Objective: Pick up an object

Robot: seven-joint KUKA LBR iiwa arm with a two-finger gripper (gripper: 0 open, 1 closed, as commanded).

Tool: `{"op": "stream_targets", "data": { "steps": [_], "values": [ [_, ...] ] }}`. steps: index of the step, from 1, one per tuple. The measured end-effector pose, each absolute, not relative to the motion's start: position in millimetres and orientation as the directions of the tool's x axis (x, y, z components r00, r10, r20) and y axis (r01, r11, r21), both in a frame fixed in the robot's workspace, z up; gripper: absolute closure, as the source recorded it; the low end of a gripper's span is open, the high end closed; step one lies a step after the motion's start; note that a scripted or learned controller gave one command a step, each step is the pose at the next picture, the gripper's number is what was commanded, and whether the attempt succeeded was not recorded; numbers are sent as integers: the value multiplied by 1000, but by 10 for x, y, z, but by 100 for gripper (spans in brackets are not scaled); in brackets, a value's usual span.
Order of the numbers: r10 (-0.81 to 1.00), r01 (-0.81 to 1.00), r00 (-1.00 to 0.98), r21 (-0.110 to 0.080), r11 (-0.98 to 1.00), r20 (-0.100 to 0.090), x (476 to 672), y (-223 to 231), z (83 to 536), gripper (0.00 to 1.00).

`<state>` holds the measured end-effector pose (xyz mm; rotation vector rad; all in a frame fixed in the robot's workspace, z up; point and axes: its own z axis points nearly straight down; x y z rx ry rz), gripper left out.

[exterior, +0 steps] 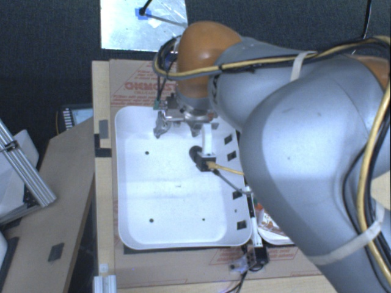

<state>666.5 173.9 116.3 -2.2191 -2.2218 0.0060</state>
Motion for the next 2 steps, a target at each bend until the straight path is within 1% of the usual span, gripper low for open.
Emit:
{"op": "stream_targets", "data": {
  "steps": [1,2],
  "values": [
    [1000,1000,-9,1,9,2,6678,2385,830,0],
    [1000,1000,-4,12,4,7,5905,2213,2623,0]
  ]
}}
